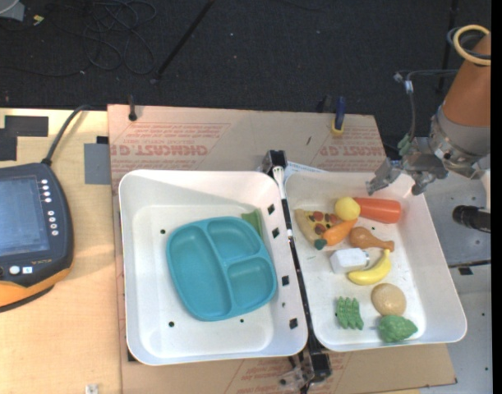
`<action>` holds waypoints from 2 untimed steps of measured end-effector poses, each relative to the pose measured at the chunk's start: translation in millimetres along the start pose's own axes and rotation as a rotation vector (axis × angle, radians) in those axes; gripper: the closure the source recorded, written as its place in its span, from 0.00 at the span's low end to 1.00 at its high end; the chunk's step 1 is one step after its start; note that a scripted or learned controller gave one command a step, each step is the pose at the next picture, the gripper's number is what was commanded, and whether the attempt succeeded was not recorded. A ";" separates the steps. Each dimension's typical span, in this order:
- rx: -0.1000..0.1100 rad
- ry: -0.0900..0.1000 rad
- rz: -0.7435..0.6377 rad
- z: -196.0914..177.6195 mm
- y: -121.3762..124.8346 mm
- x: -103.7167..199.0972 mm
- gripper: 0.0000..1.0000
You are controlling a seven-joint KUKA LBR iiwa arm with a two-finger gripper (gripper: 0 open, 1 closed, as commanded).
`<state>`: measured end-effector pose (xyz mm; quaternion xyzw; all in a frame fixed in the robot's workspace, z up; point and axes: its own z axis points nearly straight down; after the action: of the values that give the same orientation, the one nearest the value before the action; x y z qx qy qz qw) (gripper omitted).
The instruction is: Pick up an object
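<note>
Several toy foods crowded in right bin [448, 302]; end effector [402, 176] at frame's right, above bin's upper rim, fingers spread, gripping nothing; best lowered straight over red sausage [377, 210] just beneath, centred before closing.

This looks like a robotics lab. A handheld control tablet [25, 220] with a screen and buttons lies on the wooden bench [70, 327], its cable trailing off. Loose wires [111, 23] sprawl over dark flooring behind. Flattened cardboard [201, 142] sits under two white bins [144, 220], one holding plastic toy food [361, 257], and a grey robot arm [460, 130] reaches in.
</note>
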<state>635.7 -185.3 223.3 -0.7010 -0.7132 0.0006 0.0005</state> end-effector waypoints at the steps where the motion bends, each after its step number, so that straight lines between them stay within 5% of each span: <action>1: -0.011 -0.003 0.013 96.6 8.5 -23.0 0.00; 2: -0.015 -0.006 0.015 107.3 8.4 -26.0 0.00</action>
<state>644.4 -211.2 115.9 -0.7062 -0.7080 -0.0027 -0.0067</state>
